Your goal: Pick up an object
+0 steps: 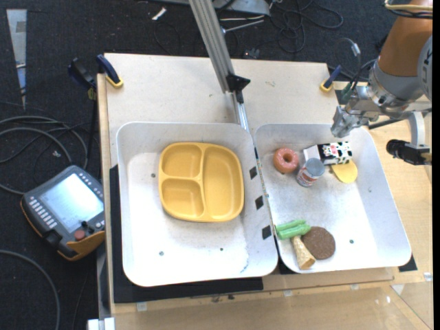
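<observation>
Arm: grey, with an orange band [407, 43] above the wrist, reaching in from the right over the far right corner of the right bin.
Gripper [342, 127]: hangs above the far edge of the right bin, just beyond the black-and-white item; whether it is wide, narrow or holding anything cannot be told from this slant.
Left bin [137, 253]: shallow, white, holds one item.
Yellow divided plate [201, 181]: three compartments, lies flat in the middle of the left bin.
Right bin [375, 218]: shallow, white, holds the loose objects.
Pink doughnut [286, 160]: far left part of the right bin, lying flat.
Small can [310, 172]: just right of the doughnut, silver top, tilted.
Black-and-white spotted box [335, 152]: touching the can's far side, nearest to the gripper.
Yellow round piece [345, 172]: just beside the spotted box, on its near side.
Green piece [293, 229]: near left part of the right bin, lying lengthwise.
Brown round cookie [320, 243]: right of the green piece, flat.
Tan cone [303, 252]: between the green piece and the cookie, touching both.
Bench [172, 88]: pale board under both bins, yellow-tipped clamps at its far corners.
</observation>
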`<state>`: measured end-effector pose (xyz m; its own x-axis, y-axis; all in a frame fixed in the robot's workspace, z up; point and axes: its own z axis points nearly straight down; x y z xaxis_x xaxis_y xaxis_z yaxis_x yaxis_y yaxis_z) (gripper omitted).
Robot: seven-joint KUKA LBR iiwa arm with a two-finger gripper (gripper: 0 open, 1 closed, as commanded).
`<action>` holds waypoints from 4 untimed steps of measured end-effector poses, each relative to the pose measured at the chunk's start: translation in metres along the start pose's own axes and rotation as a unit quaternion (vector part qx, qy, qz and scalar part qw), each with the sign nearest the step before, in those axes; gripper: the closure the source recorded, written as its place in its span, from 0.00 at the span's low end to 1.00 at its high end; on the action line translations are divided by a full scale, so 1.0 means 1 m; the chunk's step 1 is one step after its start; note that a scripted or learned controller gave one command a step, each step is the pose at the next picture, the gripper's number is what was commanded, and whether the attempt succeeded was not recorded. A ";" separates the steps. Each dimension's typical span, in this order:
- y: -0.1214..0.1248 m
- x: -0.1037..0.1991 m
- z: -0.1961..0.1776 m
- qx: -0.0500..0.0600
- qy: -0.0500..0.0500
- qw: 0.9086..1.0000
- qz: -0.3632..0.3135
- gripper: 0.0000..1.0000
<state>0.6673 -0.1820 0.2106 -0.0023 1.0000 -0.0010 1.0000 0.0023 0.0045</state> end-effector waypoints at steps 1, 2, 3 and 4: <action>-0.023 0.044 -0.013 0.002 0.001 1.000 -0.002 1.00; -0.044 0.100 -0.006 0.003 0.002 1.000 -0.003 1.00; -0.068 0.145 -0.018 0.003 0.002 1.000 -0.003 1.00; -0.087 0.184 -0.015 0.003 0.001 1.000 -0.002 1.00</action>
<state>0.5794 0.0021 0.2253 -0.0069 1.0000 0.0017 1.0000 0.0069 -0.0024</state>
